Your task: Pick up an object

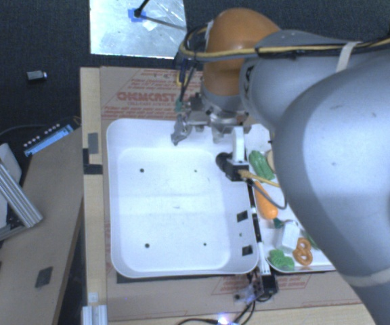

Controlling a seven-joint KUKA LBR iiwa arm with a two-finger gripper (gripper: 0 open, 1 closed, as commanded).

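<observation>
My gripper (180, 135) hangs over the far edge of the left white bin (124, 249), below the orange wrist band. Several small objects lie in the strip of the right bin (317, 267) that shows past the arm. They are a green piece (261, 165), an orange piece (267, 207), a white piece (289, 235), an orange pretzel-shaped piece (303, 251) and a green leafy piece (280, 260). The gripper is well left of all of them, and I see nothing held in it. The arm hides most of the right bin.
Both bins rest on a cardboard sheet (141, 93) on the bench. A metal rail (9, 188) and a blue-edged strip (46, 138) lie off to the left. A shiny plate (137, 19) sits at the back.
</observation>
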